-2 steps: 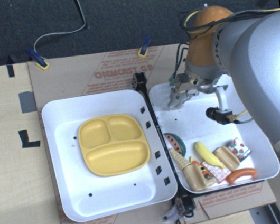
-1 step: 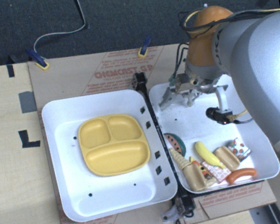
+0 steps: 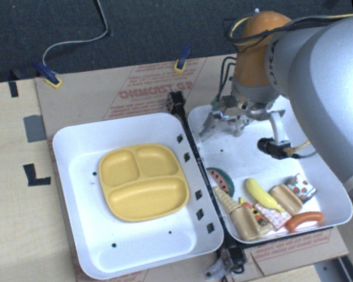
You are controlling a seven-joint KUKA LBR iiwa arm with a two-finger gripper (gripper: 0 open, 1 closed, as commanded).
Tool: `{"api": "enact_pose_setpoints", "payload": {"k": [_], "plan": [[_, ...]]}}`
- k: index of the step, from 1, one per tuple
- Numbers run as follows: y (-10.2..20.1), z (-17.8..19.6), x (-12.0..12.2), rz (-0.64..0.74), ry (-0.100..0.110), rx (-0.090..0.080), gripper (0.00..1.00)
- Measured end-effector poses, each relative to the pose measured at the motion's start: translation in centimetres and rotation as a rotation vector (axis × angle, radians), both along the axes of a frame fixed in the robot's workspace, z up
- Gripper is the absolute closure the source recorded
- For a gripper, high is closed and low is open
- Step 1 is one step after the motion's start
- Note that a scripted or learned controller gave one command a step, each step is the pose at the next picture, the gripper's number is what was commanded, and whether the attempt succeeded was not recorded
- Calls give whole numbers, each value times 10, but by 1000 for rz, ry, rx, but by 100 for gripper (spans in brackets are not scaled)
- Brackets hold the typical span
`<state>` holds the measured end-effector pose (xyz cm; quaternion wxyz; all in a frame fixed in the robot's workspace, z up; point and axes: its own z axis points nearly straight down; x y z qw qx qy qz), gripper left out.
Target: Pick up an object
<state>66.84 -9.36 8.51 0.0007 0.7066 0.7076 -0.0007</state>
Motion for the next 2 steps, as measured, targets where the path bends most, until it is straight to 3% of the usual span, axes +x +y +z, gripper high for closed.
{"api": "enact_pose_setpoints", "payload": {"k": [1,2], "plan": [[0,11,1,2,-2,-1,100],[0,10,0,1,-1,-2,0]]}}
